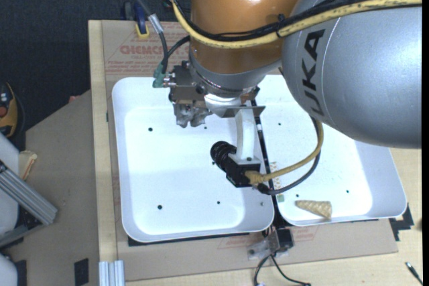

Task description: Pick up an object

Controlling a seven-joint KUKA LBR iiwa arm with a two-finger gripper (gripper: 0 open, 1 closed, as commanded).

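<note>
A small tan, cone-shaped object (pixel 315 208) lies near the front edge of the right bin (pixel 362 174), close to its left corner. My gripper (pixel 190 116) hangs over the back half of the left bin (pixel 167 177), well away to the left and behind the tan object. Nothing shows beneath or in the gripper. The large orange and grey arm covers much of the right bin's back part.
Both white bins sit on a brown board (pixel 107 77) with printed red lettering. A blue and yellow clamp (pixel 141 20) stands at the board's back edge. Grey metal framing (pixel 27 201) lies off the bench at the left.
</note>
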